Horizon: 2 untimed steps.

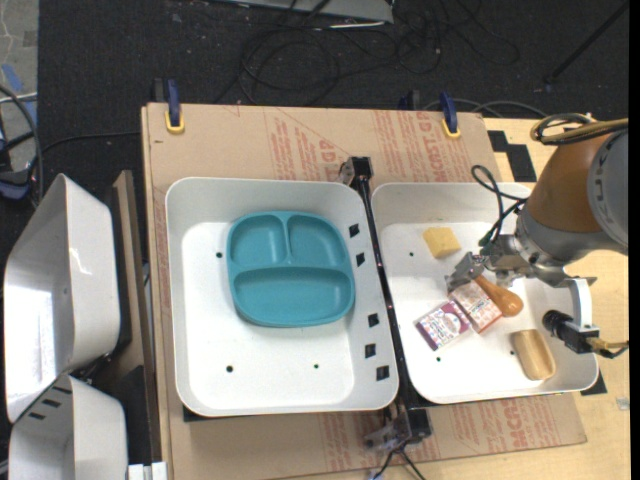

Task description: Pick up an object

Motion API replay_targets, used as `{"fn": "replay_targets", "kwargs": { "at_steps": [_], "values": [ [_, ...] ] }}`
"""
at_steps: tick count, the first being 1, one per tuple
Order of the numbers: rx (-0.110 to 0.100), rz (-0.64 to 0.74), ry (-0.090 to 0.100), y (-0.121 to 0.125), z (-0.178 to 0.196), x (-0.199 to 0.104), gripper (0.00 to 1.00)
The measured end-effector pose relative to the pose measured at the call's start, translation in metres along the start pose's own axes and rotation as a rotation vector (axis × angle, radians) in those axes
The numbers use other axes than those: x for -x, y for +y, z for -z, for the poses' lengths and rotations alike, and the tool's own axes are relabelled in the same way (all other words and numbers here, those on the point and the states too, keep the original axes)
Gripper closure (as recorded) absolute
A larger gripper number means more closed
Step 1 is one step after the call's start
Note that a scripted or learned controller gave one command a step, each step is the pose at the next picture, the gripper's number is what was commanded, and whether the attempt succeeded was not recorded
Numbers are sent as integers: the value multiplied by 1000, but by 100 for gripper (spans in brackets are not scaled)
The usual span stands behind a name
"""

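Bench, right bin (420, 373): your pincer (468, 274), grip state untellable, sits low over the packet (457, 320), carrot (499, 296) just beside — approach step; next, close and lift.

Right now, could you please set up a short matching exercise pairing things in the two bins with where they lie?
Things:
1. teal divided plate
2. yellow sponge block
3. tan bread-shaped piece
4. purple-and-white packet

Places:
A. near corner of the right bin, by the arm
B. middle of the left bin
C. far part of the right bin
D. right bin, nearer the divider, just below the gripper

Pairs: 1-B, 2-C, 3-A, 4-D
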State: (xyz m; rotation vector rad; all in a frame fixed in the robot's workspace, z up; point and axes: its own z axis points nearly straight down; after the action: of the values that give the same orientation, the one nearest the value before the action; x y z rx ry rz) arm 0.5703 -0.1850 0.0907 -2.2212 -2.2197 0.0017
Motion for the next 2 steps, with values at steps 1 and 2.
{"fn": "replay_targets", "kwargs": {
  "at_steps": [1, 2],
  "values": [
    [3, 0, -1, 1, 12, 0, 100],
    [6, 3, -2, 4, 55, -2, 100]
  ]
}}
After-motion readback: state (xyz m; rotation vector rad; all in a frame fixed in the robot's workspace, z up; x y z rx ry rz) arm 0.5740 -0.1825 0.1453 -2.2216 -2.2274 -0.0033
